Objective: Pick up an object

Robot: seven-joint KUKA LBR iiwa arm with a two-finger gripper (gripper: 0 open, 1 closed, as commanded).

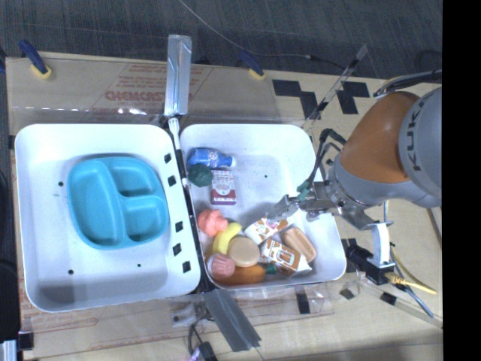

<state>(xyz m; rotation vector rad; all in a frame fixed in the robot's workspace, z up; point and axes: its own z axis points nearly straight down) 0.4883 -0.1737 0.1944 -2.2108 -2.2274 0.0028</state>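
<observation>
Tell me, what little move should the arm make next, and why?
Probably lower straight down. The gripper hangs in the right bin just above the toy pile, beside the small packet and hot dog, with nothing visibly between its fingers yet.

This looks like a robotics lab. A grey and orange arm [387, 153] reaches over a bench [90, 329] bearing two white bins [34, 149], one filled with toy food [244, 250]. Clamps [34, 57], tape marks and loose cables [188, 10] surround them; the dark floor may be carpet.
</observation>
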